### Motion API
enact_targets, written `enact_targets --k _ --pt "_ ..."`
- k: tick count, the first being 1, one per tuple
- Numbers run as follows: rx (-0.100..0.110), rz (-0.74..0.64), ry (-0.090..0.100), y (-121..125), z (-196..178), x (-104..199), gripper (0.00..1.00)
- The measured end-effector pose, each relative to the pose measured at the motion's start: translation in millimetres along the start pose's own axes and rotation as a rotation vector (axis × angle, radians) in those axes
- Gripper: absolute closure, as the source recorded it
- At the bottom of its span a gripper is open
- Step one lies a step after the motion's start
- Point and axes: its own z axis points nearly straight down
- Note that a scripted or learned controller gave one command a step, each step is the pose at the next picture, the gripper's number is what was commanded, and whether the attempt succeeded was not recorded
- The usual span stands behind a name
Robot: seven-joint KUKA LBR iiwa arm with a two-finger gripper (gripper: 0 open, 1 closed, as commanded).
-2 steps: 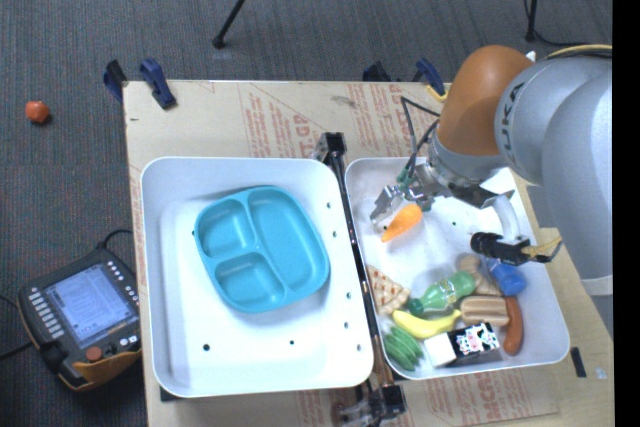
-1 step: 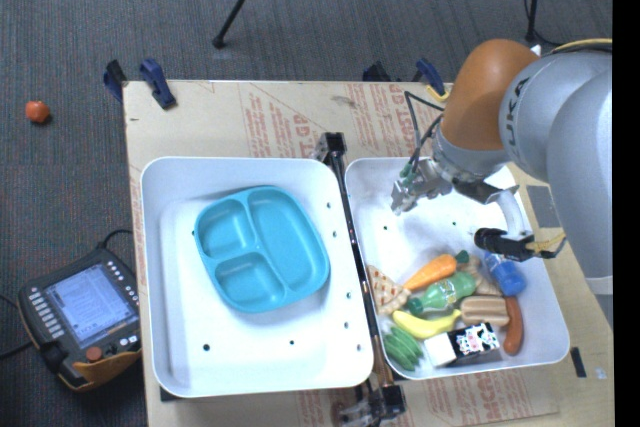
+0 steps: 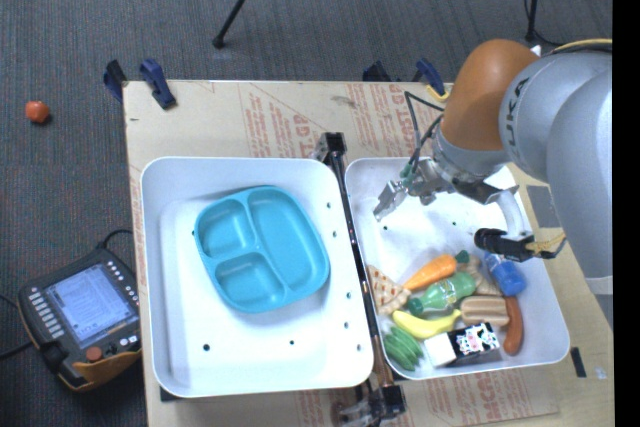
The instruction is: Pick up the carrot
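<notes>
Pincer (image 3: 394,198) hangs over the upper-left part of the right bin (image 3: 430,230), above bare white floor, pointing down toward the bin's left wall. Can't tell from this angle whether it's spread or pressed together. Arm (image 3: 565,145) comes in from the right, with the orange band (image 3: 490,90) above the wrist. Carrot (image 3: 433,271) lies in the same bin, below and right of the pincer and clearly apart from it. Its orange body points lower-left and its green top is at the upper-right end. It sits at the top edge of a pile packed into the bin's lower half. Just below the carrot is a green bottle (image 3: 446,293) on its side, touching or nearly so. A waffle (image 3: 385,287) lies left of the carrot, near the left wall. A banana (image 3: 420,325) lies under the bottle, and a green veg (image 3: 402,347) is in the lower-left corner. Right of the banana are a white block (image 3: 440,350) and a cow-pattern carton (image 3: 478,339). A tan bun (image 3: 482,307) sits between bottle and carton. A red-brown sausage (image 3: 514,325) runs along the right side, with a blue item (image 3: 506,276) above it, right of the carrot top. Left bin (image 3: 180,335) holds a blue three-section tray (image 3: 262,248), skewed to the bin walls. Off the bench, a pendant (image 3: 80,315) is on the floor lower-left and an orange ball (image 3: 37,111) is on the carpet upper-left. Blue clamps (image 3: 156,81) grip the board's back edge.
</notes>
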Motion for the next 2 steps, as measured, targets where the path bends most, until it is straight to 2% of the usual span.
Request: enact_targets --k 1,2 --pt "0.014 0.0 0.009 -89 -30 -6 0.0" --pt "0.015 0.029 0.01 -89 15 15 0.0"
